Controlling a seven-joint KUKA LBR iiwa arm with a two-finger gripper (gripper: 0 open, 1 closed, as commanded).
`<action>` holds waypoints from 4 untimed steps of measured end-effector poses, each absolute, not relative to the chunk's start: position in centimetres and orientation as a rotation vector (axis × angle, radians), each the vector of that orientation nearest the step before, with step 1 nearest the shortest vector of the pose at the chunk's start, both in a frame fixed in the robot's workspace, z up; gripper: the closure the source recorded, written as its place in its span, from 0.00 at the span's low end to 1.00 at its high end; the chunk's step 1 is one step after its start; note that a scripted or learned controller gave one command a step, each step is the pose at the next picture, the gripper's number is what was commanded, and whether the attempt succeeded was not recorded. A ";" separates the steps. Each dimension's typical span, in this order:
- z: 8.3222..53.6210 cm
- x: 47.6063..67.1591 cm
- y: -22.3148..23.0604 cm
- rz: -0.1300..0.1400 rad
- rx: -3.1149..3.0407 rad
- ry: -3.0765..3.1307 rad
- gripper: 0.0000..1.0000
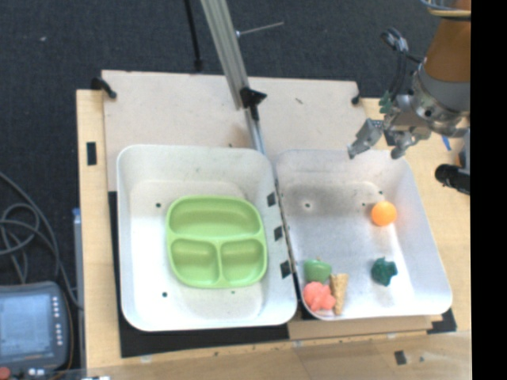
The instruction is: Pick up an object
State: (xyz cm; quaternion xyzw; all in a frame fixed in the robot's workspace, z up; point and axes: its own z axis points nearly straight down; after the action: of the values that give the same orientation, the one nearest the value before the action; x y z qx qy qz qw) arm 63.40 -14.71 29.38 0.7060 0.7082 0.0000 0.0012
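Observation:
In the right bin (412,188) lie an orange ball (383,214) near the right wall, a dark green toy (384,271) below it, and at the front left corner a light green piece (318,271), a pink toy (318,297) and a tan cone (339,293). My gripper (379,143) hangs above the bin's back right corner, up and away from the ball. Its fingers stand spread apart and nothing is between them.
The left bin (135,212) holds a green divided plate (215,241). A slanted metal pole (230,54) runs from the top down to the gap between the bins. A grey box (30,323) and cables sit at the lower left beside the bench.

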 end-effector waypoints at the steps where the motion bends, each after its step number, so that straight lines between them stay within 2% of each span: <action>1: 29.4 63.4 -14.7 -0.001 2.215 2.224 0.00; 4: 10.6 62.8 -14.5 -0.006 2.226 2.222 0.00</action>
State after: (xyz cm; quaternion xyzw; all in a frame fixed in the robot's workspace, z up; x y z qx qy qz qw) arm 62.81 -14.47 10.65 0.7076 0.7066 -0.0019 -0.0017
